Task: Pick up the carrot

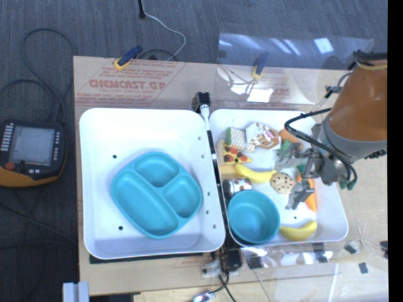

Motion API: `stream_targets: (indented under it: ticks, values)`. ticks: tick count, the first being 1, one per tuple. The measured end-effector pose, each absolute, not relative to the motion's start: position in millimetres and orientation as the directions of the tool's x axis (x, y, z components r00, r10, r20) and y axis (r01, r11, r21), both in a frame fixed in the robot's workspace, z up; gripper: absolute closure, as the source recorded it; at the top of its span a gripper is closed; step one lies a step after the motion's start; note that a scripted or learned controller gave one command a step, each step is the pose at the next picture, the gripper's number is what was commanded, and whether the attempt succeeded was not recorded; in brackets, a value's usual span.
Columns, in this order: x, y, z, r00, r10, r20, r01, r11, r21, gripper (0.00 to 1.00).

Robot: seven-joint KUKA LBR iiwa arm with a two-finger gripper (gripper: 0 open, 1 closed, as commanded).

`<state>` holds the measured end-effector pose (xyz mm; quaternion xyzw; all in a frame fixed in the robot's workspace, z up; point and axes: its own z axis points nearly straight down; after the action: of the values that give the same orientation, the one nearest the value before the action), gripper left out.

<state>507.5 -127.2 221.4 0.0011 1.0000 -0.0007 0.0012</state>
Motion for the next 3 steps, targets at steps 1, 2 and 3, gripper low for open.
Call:
stream_targets:
  ticks: [1, 2, 3]
  values:
    - [530.6, -168.7, 122.6, -0.988, 0.154, 0.005, 0.154, 0.988, -0.001, 0.00]
    - [493.3, -214.5, 94.4, -0.929, 0.368, -0.025, 0.368, 0.930, 0.006, 0.00]
    - [498.8, -215.9, 107.4, -0.929, 0.367, -0.045, 0.367, 0.930, 0.002, 1.00]
